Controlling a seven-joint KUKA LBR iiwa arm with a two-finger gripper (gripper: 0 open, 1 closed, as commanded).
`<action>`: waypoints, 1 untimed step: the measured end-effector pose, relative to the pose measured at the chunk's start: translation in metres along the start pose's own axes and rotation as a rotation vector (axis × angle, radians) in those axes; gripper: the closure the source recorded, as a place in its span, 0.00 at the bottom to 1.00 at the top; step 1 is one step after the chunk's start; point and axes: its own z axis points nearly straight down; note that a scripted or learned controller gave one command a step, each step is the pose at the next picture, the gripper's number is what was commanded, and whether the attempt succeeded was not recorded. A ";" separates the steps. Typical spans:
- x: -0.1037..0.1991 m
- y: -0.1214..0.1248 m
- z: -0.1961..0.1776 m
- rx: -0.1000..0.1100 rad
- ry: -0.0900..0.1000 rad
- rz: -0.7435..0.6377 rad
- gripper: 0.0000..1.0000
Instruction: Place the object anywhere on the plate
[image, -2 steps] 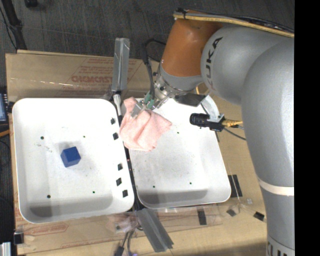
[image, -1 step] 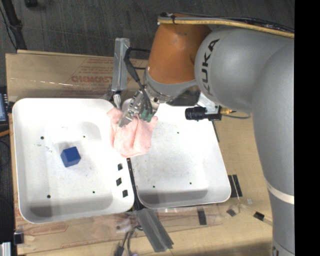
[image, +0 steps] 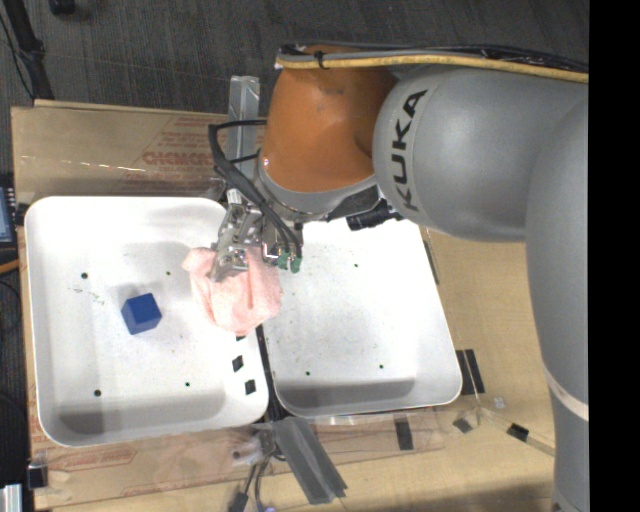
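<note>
Pink cloth (image: 240, 300) lies crumpled at the right wall of the left bin (image: 40, 300), with its right edge over the seam where the two bins meet. The gripper (image: 238, 255) sits right on top of the cloth's upper part. Its tips are lost against the folds, so whether it is open or clamped on the cloth cannot be told.

Nearest the camera, a grey metal bracket (image: 305, 460) juts out below the seam of the bins. Short black tape pieces (image: 468, 372) mark the pale wooden bench (image: 490, 300) beside the right bin (image: 350, 330). Both bins are shallow, glossy white, with rounded corners and a few small dark dots on their floors. A blue cube (image: 141, 312) rests on the left bin's floor, well apart from the cloth and to its left.

Above the gripper, a small green part (image: 294, 263) and black cables (image: 225, 150) hang beside the wrist. The orange band (image: 315, 120) bulges over the far edge of the bins and hides it. The smooth grey arm (image: 470, 150) bears the word "KUKA" in black letters, read sideways.

Farther back, a sheet of brown cardboard (image: 100, 150) lies under the left bin; its red print is too faint to read. Beyond it is a dark ribbed floor (image: 150, 40).
</note>
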 end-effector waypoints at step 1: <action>0.030 0.040 0.007 0.000 0.001 -0.124 1.00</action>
